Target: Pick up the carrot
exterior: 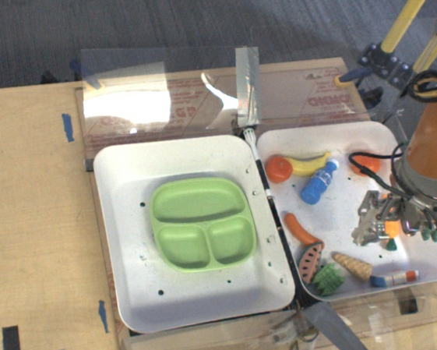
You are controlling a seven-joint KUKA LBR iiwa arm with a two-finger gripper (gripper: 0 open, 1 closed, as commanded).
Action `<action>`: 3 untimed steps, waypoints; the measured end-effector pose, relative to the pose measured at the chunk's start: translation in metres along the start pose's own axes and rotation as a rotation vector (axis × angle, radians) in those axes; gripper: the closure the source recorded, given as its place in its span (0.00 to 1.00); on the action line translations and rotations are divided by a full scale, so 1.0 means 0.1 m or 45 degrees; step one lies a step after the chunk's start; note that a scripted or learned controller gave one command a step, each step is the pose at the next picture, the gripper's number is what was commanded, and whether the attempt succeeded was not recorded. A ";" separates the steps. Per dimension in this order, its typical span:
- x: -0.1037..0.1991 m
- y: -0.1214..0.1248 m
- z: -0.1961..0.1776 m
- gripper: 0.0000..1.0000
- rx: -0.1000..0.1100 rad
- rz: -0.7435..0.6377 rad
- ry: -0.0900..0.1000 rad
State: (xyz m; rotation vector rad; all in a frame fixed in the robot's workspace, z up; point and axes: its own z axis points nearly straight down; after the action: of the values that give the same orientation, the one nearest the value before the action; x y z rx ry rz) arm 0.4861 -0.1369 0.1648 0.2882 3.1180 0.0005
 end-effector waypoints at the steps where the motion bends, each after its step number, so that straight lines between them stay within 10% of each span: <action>1: 0.11 0.51 -1.06 1.00 -0.001 -0.179 -0.007; 2: -0.20 0.20 -0.40 1.00 -0.003 -0.547 0.013; 3: -0.62 0.16 -0.66 1.00 -0.001 -0.961 0.000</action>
State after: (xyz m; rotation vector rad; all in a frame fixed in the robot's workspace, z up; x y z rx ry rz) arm 0.5491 -0.1322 0.2313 -0.8814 3.0050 -0.0040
